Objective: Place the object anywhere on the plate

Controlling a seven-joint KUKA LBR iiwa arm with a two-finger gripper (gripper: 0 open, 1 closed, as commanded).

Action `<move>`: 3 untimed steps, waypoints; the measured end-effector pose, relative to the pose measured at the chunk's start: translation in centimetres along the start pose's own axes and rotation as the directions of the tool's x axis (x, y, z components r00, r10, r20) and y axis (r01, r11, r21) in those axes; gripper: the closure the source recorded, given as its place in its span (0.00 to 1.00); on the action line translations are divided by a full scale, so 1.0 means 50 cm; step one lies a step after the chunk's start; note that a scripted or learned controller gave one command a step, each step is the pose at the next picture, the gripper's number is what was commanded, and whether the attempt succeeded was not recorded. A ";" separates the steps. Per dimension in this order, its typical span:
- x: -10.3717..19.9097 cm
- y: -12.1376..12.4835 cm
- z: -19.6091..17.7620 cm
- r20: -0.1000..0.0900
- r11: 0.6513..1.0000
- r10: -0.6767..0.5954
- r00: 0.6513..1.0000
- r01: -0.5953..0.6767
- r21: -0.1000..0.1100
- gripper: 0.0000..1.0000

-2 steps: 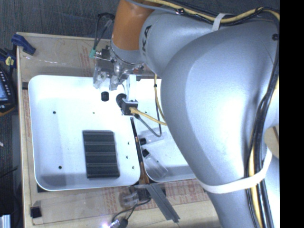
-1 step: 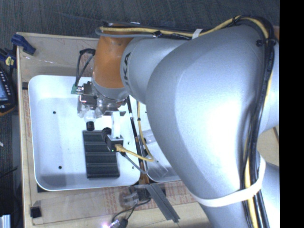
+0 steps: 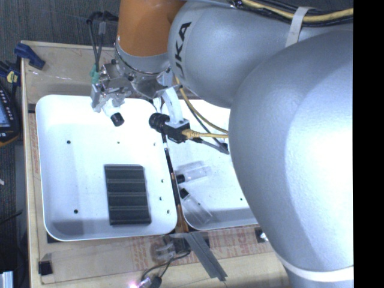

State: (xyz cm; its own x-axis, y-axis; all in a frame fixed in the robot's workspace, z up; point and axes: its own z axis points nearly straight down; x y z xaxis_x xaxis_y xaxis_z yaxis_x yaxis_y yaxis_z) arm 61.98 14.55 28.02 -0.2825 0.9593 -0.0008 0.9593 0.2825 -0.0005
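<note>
The hand [image 3: 107, 101] was seen over the left bin's [image 3: 54, 161] far edge; whether it was open or closed could not be told. A ridged black slab [image 3: 127, 194], judged the plate, lay below. The object could not be identified; placing seemed pending.

Dark ribbed plate [image 3: 127, 194], flat, left bin

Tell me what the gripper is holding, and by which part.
Cannot be told: the gripper sits over the left bin, its fingertips too small and blurred to show anything between them.
</note>
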 end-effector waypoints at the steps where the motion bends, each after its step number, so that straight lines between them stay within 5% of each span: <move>1: 0.005 -0.219 0.357 0.003 0.824 0.566 0.824 -0.566 0.007 1.00; 2: -0.024 -0.140 0.379 0.007 0.094 0.996 0.094 -0.996 0.005 1.00; 3: -0.081 -0.143 0.178 0.000 0.464 0.886 0.464 -0.886 0.005 1.00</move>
State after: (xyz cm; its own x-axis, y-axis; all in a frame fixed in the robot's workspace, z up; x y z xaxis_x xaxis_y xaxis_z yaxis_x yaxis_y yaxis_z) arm 56.28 8.64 19.14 0.7190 0.6950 -0.0009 0.6950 -0.7190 -0.0048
